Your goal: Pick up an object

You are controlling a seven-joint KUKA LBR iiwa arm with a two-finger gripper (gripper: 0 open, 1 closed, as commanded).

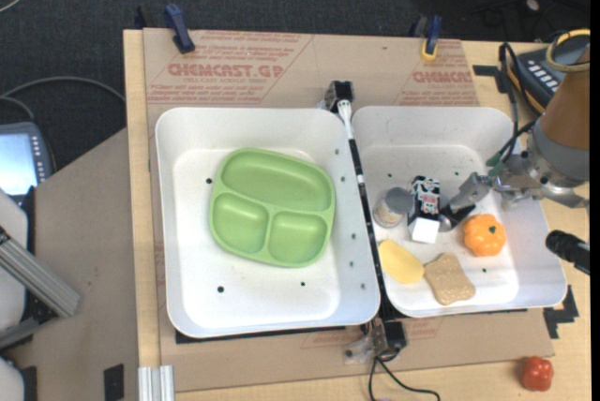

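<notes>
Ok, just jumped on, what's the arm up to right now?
The arm reaches into the right bin, its gripper low among the small things there, beside the orange pumpkin toy and the black-and-white carton. Nothing looks lifted yet. The green divided plate lies alone in the left bin.

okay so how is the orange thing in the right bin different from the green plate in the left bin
The orange pumpkin-like toy is small, round and orange with a dark stem; the green divided plate is much larger, flat and split into three compartments. The toy lies in the right bin among several other small items, close to the gripper, while the plate lies alone in the left bin. Both rest on a white bin floor.
</notes>
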